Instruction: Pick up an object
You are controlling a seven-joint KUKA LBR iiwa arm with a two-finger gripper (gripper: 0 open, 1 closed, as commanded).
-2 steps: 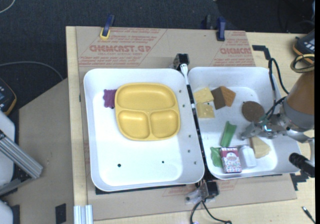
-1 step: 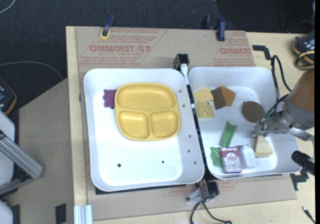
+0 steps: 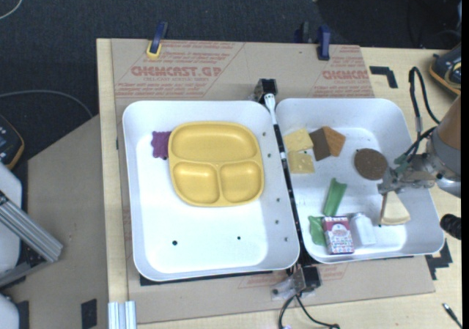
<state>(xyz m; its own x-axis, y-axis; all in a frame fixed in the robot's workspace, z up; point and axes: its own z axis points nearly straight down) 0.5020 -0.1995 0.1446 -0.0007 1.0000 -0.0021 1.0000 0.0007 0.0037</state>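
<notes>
Divided plate (image 3: 216,161) in left bin (image 3: 139,196) — scattered items (right bin (image 3: 388,111)).

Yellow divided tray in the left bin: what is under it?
A purple object pokes out from beneath the yellow tray's left edge, resting on the left bin. How far it extends underneath is covered, as is anything else there.

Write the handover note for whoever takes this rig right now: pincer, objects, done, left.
Pincer: low over the right bin, near its right wall, just above a pale wedge-shaped piece; nothing seen gripped.
Right bin also holds: brown disc, two pale yellow blocks, brown block, green stick, small red-and-white carton.
Left bin: yellow divided tray, purple item at its left edge.
Done: arm is positioned in the right bin.
Left: grasp and lift one object; the wedge is closest.
</notes>
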